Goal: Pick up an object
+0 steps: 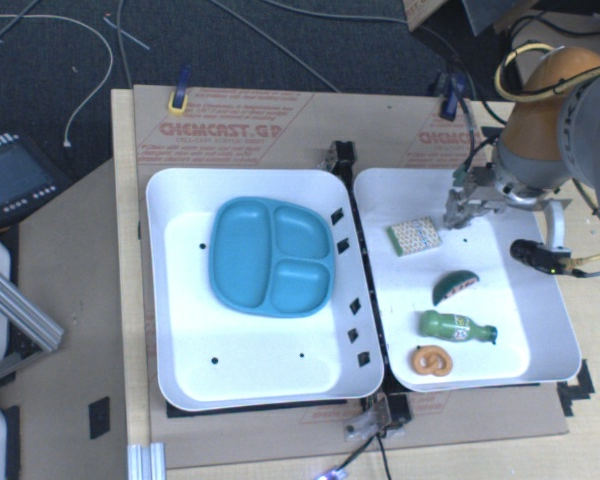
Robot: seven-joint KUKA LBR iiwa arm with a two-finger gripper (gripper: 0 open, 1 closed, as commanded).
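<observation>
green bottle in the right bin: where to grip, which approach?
Grip the green bottle across its wide body, probably from straight above. It lies on its side, long axis roughly left-right with the blue cap at the right, so set the fingers across the short width. The pretzel sits close below; the gripper hovers further up.

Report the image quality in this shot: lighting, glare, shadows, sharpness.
Camera view: even overhead light; the white bins are bright and nearly washed out, without hard glare; soft short shadows lie under the green bottle and blue tray; the picture is slightly soft overall, and the pincer is too blurred to read in detail.
</observation>
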